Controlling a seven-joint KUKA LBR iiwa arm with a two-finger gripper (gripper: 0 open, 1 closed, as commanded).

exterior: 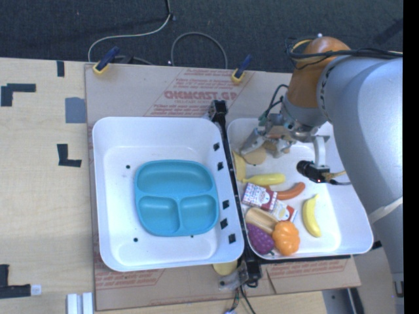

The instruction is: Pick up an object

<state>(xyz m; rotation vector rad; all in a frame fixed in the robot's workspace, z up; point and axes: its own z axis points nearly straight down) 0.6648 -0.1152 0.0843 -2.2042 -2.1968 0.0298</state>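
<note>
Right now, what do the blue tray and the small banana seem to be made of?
The blue tray looks like moulded plastic with a matte to satin finish: one even colour, rounded compartment walls. The small banana is probably a plastic toy: smooth, uniformly bright yellow, with a soft highlight. Both are judged from looks alone.

Two white bins (105, 142); one blue tray (175, 198); one banana (311, 216).
</note>
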